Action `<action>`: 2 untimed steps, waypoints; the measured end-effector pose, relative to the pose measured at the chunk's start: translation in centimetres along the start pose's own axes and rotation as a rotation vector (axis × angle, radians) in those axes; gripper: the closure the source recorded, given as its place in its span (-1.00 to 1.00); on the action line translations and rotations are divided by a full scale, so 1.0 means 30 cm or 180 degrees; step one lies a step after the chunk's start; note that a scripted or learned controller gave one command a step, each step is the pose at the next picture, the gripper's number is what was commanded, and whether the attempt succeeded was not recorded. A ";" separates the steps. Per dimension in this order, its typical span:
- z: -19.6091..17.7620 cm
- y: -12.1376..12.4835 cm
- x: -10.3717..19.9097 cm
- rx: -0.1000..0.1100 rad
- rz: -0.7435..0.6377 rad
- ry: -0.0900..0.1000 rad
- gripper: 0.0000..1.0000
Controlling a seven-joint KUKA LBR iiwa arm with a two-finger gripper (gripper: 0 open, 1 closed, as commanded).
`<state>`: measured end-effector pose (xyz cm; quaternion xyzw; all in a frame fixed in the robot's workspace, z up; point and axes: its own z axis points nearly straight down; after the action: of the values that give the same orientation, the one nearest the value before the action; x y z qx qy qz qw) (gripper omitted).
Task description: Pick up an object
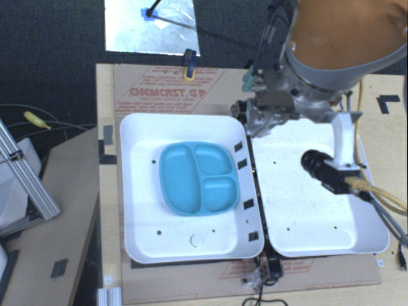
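Plate [197, 177] in L bin [137, 190] — R bin [306, 234] beside it.

The arm [344, 37] is a bulky grey shell with a broad orange band across its upper part. Below the band sits a cluster of dull metal fittings with dark cables, and a white bracket carrying a black cylinder.
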<state>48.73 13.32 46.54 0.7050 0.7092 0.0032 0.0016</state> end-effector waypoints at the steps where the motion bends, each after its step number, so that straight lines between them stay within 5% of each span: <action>1: 0.328 -0.008 -0.213 0.0042 0.0029 -0.0016 1.00; 2: 0.454 0.002 -0.305 0.0024 0.0027 -0.0010 1.00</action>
<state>48.95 4.20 32.91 0.7080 0.7062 -0.0005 0.0001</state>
